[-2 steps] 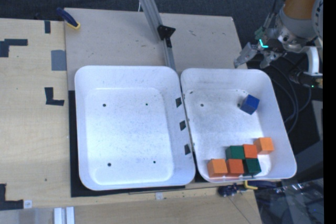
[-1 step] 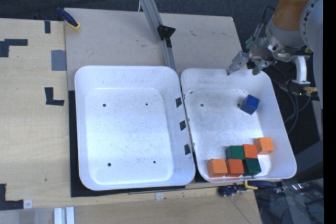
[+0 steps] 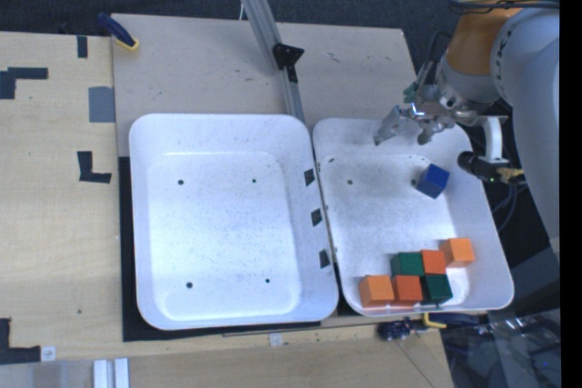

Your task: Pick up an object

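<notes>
Two shallow white bins sit side by side on the counter (image 3: pixel 55 223): the left bin (image 3: pixel 145 150) has nothing in it, while the right bin (image 3: pixel 350 136) carries every candidate, a blue cube (image 3: pixel 433 180) lying alone near the middle and orange and green blocks (image 3: pixel 414 277) crowded into its near corner. The gripper (image 3: pixel 405 130) hangs over that bin's far end with its fingers spread and nothing between them, up and to the left of the blue cube. Standing clear of its neighbours, the cube looks the easiest pick.
</notes>
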`<state>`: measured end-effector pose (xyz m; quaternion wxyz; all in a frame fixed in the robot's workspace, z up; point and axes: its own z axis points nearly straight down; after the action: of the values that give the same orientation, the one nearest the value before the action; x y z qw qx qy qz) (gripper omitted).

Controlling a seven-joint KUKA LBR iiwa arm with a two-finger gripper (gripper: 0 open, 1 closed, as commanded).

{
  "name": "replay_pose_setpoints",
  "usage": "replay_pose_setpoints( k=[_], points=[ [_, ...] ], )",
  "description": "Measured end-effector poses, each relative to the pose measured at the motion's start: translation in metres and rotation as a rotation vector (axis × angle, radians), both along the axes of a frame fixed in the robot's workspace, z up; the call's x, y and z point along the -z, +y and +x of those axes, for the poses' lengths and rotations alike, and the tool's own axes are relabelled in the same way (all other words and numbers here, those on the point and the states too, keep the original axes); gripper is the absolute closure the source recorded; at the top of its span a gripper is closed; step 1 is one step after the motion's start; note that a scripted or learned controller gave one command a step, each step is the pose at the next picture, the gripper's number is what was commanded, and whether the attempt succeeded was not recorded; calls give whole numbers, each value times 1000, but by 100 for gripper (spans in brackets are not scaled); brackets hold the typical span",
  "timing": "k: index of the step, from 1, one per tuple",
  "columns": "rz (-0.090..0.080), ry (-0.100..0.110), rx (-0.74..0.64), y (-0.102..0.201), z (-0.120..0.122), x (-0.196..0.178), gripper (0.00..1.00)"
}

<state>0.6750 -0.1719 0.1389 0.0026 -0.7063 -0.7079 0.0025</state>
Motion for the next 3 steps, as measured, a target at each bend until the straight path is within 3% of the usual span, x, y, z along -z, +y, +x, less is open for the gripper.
replay_pose_setpoints(
  k=[1, 2, 3],
  points=[
    [-1, 6, 2, -1, -2, 49, 0],
    [-2, 5, 0, 0, -2, 38, 100],
    [-2, -11, 1, -2, 3, -6, 100]
  ],
)
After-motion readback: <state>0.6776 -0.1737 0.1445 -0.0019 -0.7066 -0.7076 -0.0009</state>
